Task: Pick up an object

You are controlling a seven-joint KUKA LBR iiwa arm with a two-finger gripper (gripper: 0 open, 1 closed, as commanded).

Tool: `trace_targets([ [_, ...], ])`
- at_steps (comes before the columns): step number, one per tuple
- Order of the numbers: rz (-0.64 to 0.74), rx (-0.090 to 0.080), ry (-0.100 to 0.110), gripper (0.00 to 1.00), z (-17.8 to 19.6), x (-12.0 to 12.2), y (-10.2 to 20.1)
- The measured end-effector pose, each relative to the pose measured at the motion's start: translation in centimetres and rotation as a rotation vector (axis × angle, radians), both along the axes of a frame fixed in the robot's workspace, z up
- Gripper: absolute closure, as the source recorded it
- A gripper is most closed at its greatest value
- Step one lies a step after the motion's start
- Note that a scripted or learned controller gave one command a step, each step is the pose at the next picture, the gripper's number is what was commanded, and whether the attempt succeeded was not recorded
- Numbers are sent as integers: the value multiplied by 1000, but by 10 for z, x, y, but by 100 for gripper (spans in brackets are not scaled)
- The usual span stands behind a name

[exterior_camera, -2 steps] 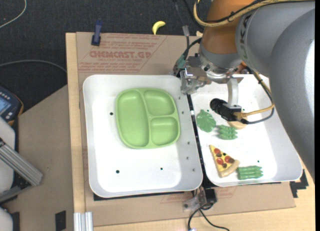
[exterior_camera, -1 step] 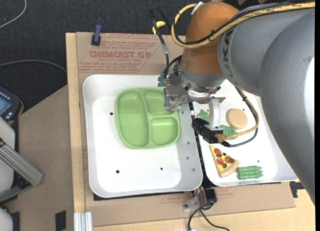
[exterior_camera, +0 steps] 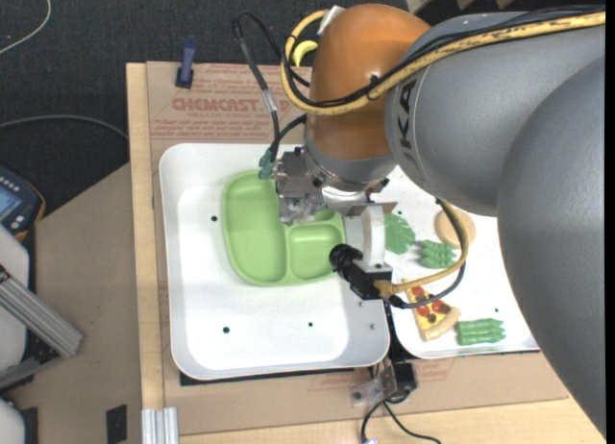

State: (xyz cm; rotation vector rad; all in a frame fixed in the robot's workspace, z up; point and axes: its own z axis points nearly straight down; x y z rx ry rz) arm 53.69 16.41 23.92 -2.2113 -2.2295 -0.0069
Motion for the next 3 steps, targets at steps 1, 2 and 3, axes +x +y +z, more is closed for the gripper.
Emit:
trace_targets([
  [1,-5,3,-15,100,173,-50,-16],
  [2,-12,-5,6,100,147,-58,-46],
  [3,-8,-4,1,100,159,-57,-44],
])
